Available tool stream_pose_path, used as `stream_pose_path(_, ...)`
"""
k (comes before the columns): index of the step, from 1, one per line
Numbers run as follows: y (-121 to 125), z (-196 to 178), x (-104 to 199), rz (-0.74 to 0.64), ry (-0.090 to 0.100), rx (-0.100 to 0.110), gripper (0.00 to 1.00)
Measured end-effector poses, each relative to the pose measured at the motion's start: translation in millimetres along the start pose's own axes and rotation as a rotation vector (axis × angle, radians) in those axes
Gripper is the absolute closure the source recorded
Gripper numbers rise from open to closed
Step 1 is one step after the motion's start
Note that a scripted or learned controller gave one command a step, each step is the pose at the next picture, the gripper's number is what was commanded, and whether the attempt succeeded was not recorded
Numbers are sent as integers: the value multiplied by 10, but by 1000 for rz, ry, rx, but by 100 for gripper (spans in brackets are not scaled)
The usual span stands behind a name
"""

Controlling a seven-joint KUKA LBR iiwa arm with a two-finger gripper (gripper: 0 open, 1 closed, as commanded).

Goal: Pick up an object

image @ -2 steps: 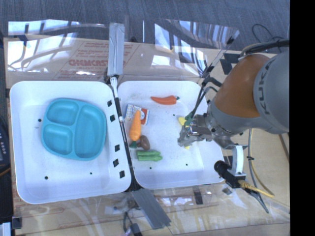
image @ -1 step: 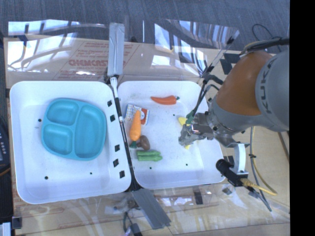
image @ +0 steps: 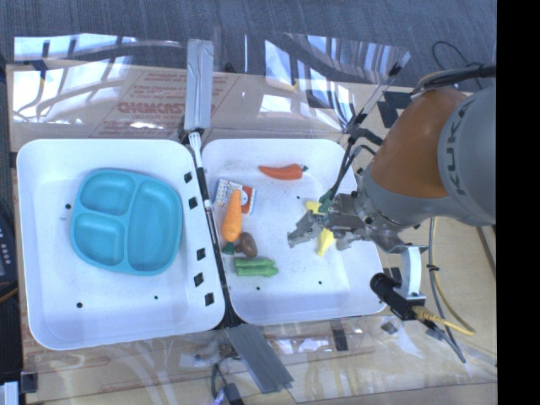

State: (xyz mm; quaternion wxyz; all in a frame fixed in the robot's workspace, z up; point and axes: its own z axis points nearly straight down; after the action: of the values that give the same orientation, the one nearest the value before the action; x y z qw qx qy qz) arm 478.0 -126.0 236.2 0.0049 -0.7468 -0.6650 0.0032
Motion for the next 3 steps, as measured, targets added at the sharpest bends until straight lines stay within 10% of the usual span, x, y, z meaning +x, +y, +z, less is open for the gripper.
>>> stream_pose_path(1, 864, 1075, -284, -95, -1, -2, 0)
stream_pose_path(2, 1864, 1380, -401, -193, -3, -7, 0)
stream_pose_path(3, 1329, 1433, -692, -288, -2, -8, 0)
